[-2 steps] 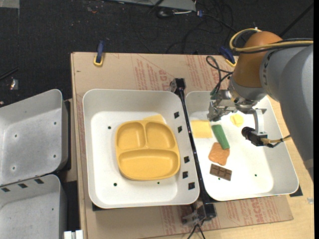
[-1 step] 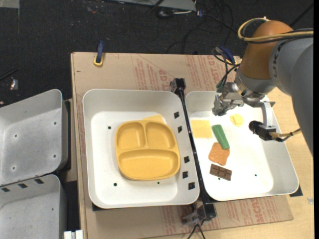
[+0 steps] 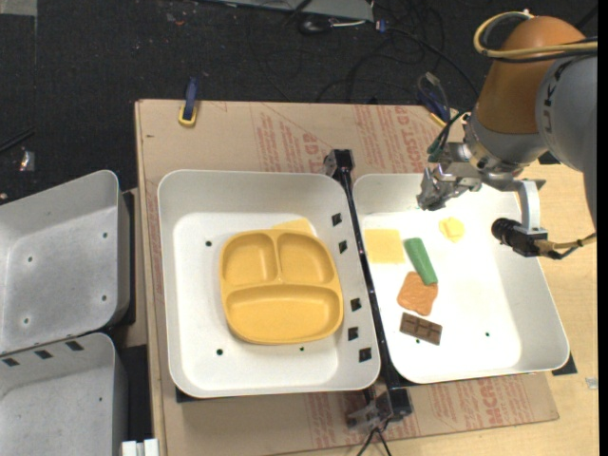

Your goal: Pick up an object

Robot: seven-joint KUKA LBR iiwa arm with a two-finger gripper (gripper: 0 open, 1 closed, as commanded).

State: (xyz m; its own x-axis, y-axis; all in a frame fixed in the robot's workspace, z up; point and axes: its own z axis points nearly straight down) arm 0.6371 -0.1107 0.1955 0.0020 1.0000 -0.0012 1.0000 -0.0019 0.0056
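Small yellow piece (image 3: pixel 452 228) in right bin (image 3: pixel 532 335), upper middle, just below and right of hand (image 3: pixel 435 194); nothing seen held, finger state impossible to tell. Green block (image 3: pixel 421 260) further down, long axis slanting along the bin. Orange piece (image 3: pixel 417 294), brown bar (image 3: pixel 421 329) beyond. Far rim close; open floor to the right.

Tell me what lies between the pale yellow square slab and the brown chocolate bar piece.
In the camera view, the green stick and the orange wedge lie between them.
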